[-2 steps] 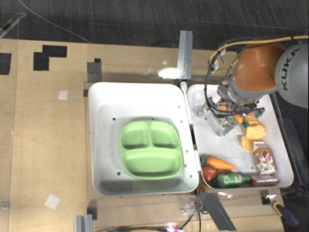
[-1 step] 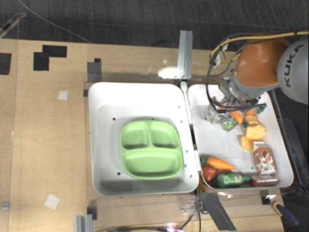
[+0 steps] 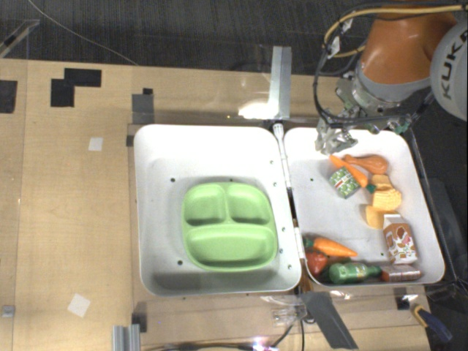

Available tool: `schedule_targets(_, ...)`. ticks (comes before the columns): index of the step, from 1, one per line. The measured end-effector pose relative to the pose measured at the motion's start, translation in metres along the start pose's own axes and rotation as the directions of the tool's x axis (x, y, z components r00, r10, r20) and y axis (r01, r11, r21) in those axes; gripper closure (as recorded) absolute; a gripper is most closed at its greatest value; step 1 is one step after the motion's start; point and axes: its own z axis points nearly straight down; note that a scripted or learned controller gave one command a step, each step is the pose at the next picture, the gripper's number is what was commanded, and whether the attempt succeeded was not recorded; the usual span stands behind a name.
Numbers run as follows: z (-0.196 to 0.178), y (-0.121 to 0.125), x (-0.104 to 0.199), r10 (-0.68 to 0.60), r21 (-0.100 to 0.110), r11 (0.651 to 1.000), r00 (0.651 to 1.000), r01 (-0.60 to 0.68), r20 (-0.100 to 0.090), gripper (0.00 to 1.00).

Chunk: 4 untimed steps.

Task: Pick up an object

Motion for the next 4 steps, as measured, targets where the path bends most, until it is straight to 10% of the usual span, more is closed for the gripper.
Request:
schedule_targets(1, -0.105, -0.012, 0.052, 0.393, 0.003, 0.919, 0.919, -0.393, -0.004, 1.0)
schedule_targets(2, -0.074, 0.054, -0.034, 0.437, -0.005, 0.899, 0.899, -0.437, -0.013, 1.0)
schedule_targets(3, 0.058, -0.032, 0.031, 0.343, -0.005, 0.939, 0.939, -0.343, -0.026, 1.0)
schedule_targets(4, 0.05, -0.03, 0.024, 0.335, -0.002, 0.942, 0.942, -0.335, -0.011, 0.0)
